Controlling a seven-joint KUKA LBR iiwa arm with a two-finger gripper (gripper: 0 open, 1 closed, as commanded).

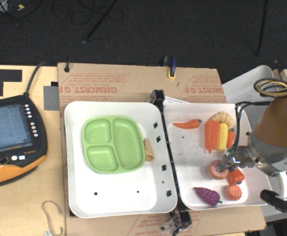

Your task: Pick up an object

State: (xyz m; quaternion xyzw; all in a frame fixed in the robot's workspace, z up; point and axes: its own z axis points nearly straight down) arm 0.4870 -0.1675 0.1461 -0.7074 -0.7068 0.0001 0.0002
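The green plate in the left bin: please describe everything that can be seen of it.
The green plate is a light green tray with rounded corners, looking like smooth plastic. Raised ridges divide it into three compartments: two smaller ones on the left, one above the other, and a longer one on the right. It lies flat, right side up, on the floor of the left bin, slightly turned. A small tan object lies against its right edge. Nothing can be seen in its compartments.

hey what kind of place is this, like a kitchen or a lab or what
Most likely a robotics lab bench, not a kitchen. Two shallow white plastic bins sit on cardboard, the right one holding toy food like a red plastic chili pepper. A handheld robot control pendant with a screen lies nearby, and a grey arm's gripper reaches in.
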